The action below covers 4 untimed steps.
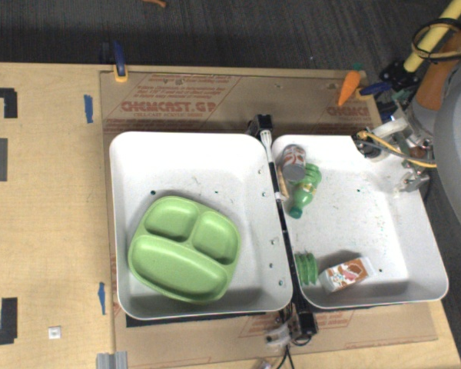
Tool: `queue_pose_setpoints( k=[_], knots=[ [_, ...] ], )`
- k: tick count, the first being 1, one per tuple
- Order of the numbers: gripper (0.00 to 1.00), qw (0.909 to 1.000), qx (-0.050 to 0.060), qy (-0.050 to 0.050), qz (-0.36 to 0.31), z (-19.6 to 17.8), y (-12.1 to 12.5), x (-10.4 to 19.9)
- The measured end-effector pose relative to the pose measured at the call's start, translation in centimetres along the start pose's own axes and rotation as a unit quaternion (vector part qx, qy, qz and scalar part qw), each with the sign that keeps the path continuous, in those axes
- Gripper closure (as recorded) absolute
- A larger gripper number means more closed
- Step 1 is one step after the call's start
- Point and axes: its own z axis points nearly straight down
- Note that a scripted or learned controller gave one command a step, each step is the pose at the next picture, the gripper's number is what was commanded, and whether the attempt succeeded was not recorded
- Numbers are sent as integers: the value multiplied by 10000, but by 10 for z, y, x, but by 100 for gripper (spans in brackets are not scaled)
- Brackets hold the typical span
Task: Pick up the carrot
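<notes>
arm mostly cut off at the right edge; gripper (403, 156) sits over the right bin's (384, 206) upper right rim, can't tell its state. carrot (349, 88) lies outside the bins on the cardboard (177, 102) above the right bin. counts: two bins, one green divided tray (186, 246) in the left bin (138, 160), one green bottle (301, 187), one can (293, 158), one orange-white packet (346, 274), one small green item (306, 268), hard to identify.

Cardboard-topped bench (54, 229), two white bins (192, 152), carrot (350, 88) behind
</notes>
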Motion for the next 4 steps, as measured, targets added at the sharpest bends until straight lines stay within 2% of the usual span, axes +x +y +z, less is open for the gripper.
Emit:
queue_pose_setpoints(
  k=[1,2,3,4],
  knots=[
    [100,10000,1,1,-30,-11,-1,1],
    [100,10000,-1,-1,-52,-21,-2,2],
    [100,10000,6,7,51,-80,-88,-38],
    [100,9998,-12,24,-211,-119,-151,8]
  ],
)
